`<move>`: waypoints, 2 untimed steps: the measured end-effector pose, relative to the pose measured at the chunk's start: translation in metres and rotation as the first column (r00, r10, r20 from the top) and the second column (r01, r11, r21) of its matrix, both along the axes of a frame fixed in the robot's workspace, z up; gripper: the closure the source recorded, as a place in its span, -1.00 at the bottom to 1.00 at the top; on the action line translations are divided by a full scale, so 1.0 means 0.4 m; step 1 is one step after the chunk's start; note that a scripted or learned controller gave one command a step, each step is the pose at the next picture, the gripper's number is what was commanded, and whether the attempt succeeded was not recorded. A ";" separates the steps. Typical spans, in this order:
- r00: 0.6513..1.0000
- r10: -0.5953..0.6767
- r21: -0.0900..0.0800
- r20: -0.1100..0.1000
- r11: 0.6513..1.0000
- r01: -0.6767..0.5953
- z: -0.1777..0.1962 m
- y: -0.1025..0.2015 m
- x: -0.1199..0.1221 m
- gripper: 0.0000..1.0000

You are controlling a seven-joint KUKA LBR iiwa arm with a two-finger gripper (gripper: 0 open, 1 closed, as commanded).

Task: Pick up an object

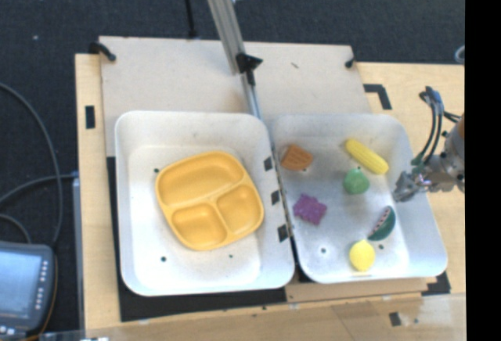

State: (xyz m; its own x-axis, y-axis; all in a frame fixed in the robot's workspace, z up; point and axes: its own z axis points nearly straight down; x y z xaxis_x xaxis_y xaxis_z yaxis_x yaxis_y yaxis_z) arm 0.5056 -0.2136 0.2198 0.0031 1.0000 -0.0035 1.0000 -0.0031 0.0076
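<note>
The right bin [329,132] holds several toy foods: a yellow corn cob [366,156], a green round fruit [356,182], an orange-brown piece [297,158], a purple piece [310,209], a watermelon slice [382,224] and a yellow lemon [362,255]. My gripper [410,184] hangs at the bin's right rim, just right of the green fruit and above the watermelon slice. Nothing shows between its tips.
The left bin [141,136] holds a yellow three-compartment plate [208,199]. A slanted aluminium post [223,7] rises from the back of the bench between the bins. Cables [429,128] trail along the arm at the right edge.
</note>
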 end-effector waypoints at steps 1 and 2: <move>1.000 0.005 0.001 -0.003 1.000 -0.005 0.043 -0.003 0.003 1.00; 1.000 0.011 0.005 -0.004 1.000 -0.011 0.056 0.151 0.005 1.00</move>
